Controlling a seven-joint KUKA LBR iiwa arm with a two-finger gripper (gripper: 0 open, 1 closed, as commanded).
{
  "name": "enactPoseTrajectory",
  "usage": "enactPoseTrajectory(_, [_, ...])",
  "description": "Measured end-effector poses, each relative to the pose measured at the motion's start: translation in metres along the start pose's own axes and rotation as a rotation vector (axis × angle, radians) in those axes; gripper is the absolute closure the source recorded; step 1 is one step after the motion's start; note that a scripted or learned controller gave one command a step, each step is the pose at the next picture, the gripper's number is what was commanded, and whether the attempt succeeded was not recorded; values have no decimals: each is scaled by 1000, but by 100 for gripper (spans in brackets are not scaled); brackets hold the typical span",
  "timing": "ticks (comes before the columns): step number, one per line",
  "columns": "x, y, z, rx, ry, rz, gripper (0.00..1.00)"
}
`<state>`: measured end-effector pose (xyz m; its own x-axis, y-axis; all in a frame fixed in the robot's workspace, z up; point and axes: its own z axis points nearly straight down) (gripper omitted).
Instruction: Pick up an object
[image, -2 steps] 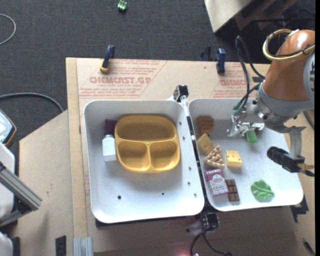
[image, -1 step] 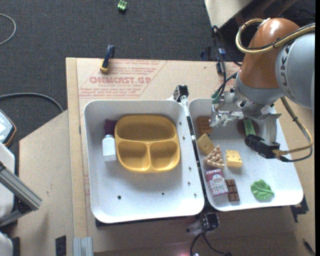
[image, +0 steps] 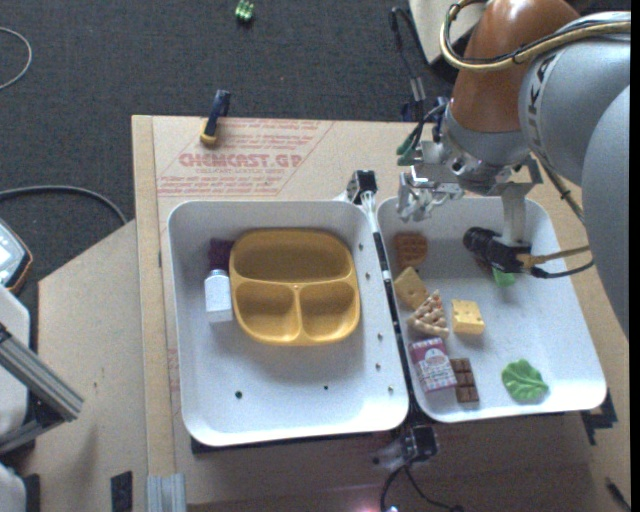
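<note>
Across the right bin (image: 580, 350) you see toy food scattered: a round cookie (image: 409, 246), cheese wedge (image: 409, 287), pizza slice (image: 431, 314), cheese cube (image: 467, 317), red packet (image: 431, 362), chocolate bar (image: 464, 381), green leaf (image: 523, 380). Your gripper (image: 420, 196) hangs above the bin's far edge, just over the cookie, holding nothing; whether its jaws are wide or narrow, you can't tell. Left bin (image: 190, 330): yellow divided plate (image: 294, 285), small white bottle (image: 218, 295) touching its left side.
</note>
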<state>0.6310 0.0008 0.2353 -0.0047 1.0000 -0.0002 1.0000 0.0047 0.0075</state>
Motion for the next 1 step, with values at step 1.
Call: enactPoseTrajectory(1, [9,-9,10,11,1,4,100])
